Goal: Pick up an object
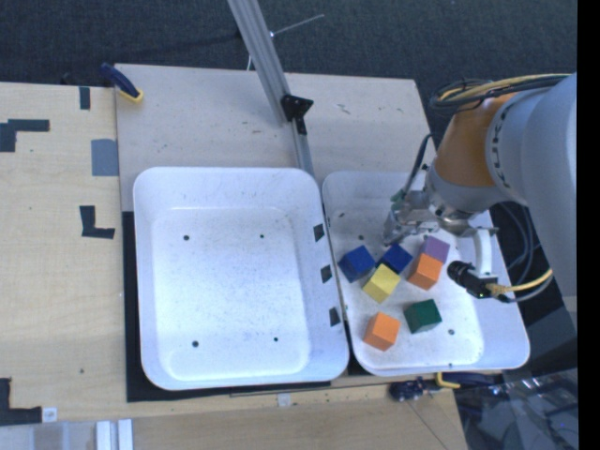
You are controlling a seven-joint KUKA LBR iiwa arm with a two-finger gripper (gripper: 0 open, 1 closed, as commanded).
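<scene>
The right bin point(487, 340) holds several small blocks: a blue one point(356, 262), a darker blue one point(397, 257), a yellow one point(381, 282), an orange one point(425, 271) with a purple one point(436, 247) behind it, a green one point(423, 316) and another orange one point(382, 330). My gripper point(405, 230) hangs low over the bin's upper middle, just above the darker blue block and left of the purple one. The wrist and arm cover the gripper from above.
The left bin point(150, 195) lies beside the right one. A slanted metal pole point(267, 54) with a black clamp point(296, 108) crosses the bench behind the bins. A blue and yellow tool point(122, 82) lies at the bench's far left corner. Cables point(506, 289) run along the right bin's rim.
</scene>
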